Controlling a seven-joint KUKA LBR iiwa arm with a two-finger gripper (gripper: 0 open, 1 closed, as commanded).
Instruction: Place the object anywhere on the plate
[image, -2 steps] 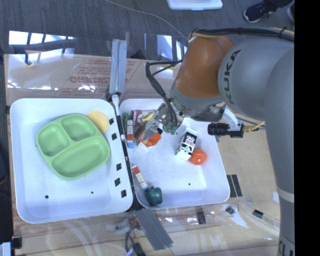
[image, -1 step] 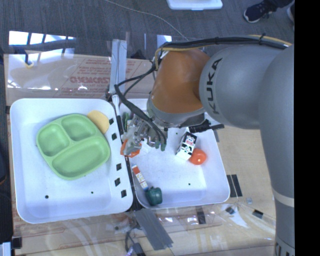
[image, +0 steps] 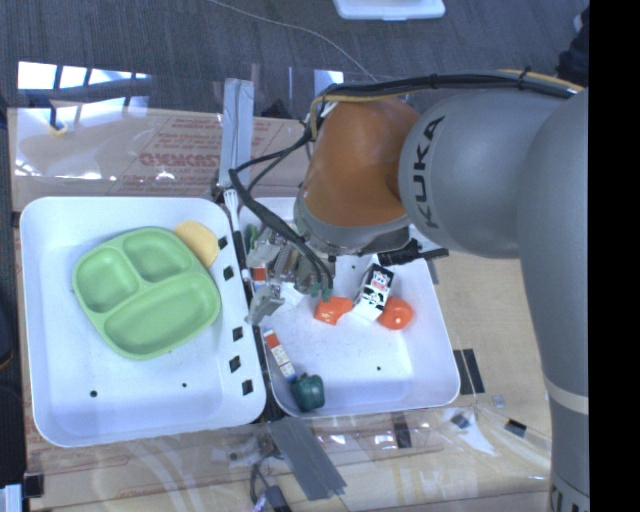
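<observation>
**Gripper low in the right bin, plate waiting at left**

The arm (image: 480, 170) reached in from the right of the frame and covered the upper part of the right bin (image: 420, 385). Its gripper (image: 285, 275) sat low at that bin's left side, close to the wall shared with the left bin (image: 60, 400). Its fingers were lost in clutter and shadow, so how far apart they stood, and whether anything lay between them, could not be told.

The candidate objects lay in the right bin: an orange piece (image: 332, 310) just right of the gripper, a black-and-white carton (image: 376, 291) touching it, a rounder orange piece (image: 397, 316) beside that, and a dark green pepper (image: 307, 391) with a small tube (image: 277, 354) near the lower left corner. Which one was the target was unclear.

The green divided plate (image: 148, 290) rested in the left bin, a yellow item (image: 198, 239) touching its upper right rim.

To do this step well, the grasp likely needed confirming before lifting. The carry then had to clear the shared wall, and release seemed safest over the plate's large lower compartment, away from the yellow item.
</observation>
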